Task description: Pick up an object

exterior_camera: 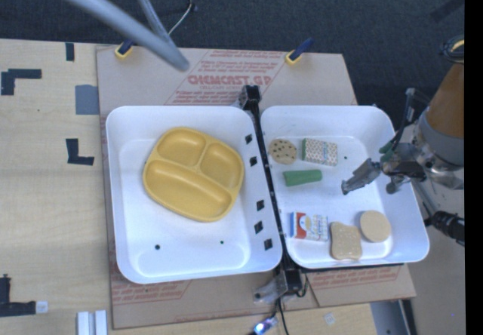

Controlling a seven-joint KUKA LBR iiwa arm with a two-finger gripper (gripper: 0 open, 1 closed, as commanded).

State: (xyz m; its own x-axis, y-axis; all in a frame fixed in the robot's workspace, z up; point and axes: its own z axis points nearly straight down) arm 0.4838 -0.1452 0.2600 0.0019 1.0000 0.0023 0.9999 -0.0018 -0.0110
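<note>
A: Where do the pickable things lie?

B: All in the right bin (381, 124). The green block (303, 176) lies left of the fingers (375, 176), the cookie (283, 149) and patterned packet (320, 151) up-left of them. The small carton (309, 225), the toast slice (346, 241) and the round biscuit (374, 225) sit below them.

A: And the fingers?

B: Spread apart, nothing between them, hanging over bare bin floor near the right wall.

A: Any writing?

B: Red letters on the cardboard (219, 81) past the bins; I read roughly "CHEMCAST GP". The carton's print is too small.

A: Farther left?

B: A yellow divided plate (194, 173) in the left bin (124, 175), with open floor around it.
</note>
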